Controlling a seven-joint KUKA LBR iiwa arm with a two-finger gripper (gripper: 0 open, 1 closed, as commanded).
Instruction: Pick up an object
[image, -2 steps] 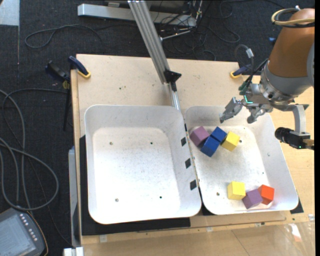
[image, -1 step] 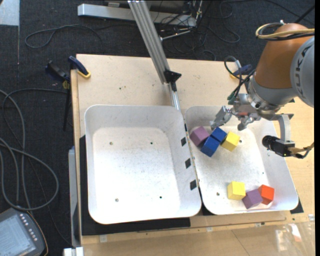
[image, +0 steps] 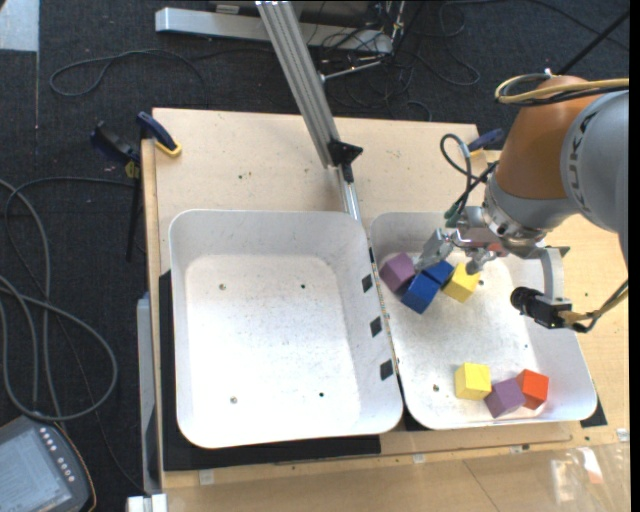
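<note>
Camera view from above, slanted: counter (image: 260, 165) w/ two shallow white bins side by side. Left bin (image: 195, 235) beside right bin (image: 570, 395), rims touching down the middle. Near right bin's front edge: yellow cube (image: 473, 380), purple cube (image: 504, 396) and orange cube (image: 535, 386), the last two touching, yellow just beside. Metal rail (image: 300, 80) slanting down from top to the gap between bins. Blue-yellow clamp (image: 158, 134) at counter's far left corner, cables on dark floor around.

Cluster at right bin's far left part: purple block (image: 398, 270) against bin wall, blue block (image: 422, 291) touching it, second blue block (image: 438, 271) just behind, yellow block (image: 461, 286) on the other side. All tightly packed, crowding each other.

Arm in from right, orange band (image: 535, 130) above grey wrist, tilted down toward cluster. Pincer (image: 455, 258) low over blue/yellow blocks, fingers (image: 437, 246) spread apart, straddling them; nothing clearly gripped
</note>
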